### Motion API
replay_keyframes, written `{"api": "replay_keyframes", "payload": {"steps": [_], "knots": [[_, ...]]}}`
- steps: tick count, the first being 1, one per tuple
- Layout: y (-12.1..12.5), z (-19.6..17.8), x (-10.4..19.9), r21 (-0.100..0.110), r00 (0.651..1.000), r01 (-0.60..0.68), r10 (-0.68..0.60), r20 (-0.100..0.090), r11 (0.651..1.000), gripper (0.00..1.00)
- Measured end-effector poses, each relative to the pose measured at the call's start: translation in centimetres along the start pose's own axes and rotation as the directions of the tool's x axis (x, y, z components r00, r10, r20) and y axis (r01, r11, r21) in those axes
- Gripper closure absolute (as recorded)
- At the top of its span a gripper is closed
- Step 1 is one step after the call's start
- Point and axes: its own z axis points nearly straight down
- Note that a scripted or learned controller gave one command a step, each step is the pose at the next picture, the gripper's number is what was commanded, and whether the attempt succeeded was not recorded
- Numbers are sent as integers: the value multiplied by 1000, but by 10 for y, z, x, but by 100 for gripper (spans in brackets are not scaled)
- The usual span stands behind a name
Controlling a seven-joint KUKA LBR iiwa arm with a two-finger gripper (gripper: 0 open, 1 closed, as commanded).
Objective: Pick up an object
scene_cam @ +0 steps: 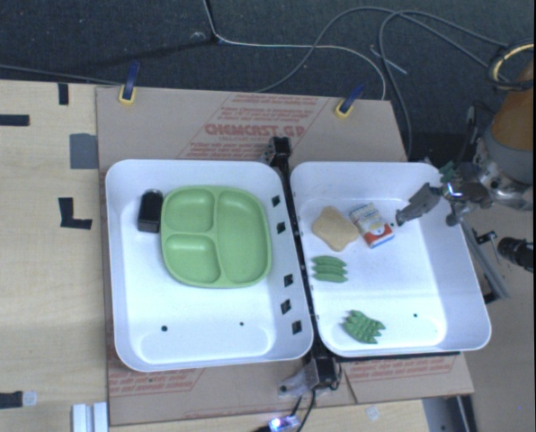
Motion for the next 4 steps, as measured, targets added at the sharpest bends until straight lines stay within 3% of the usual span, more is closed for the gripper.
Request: {"api": "replay_keyframes", "payload": {"steps": [1, 4], "knots": [[2, -4, 0, -9, 1000, 2, -2, 2, 1000, 0], [-2, 131, 12, -4, 1000, 2, -2, 1, 1000, 0]]}}
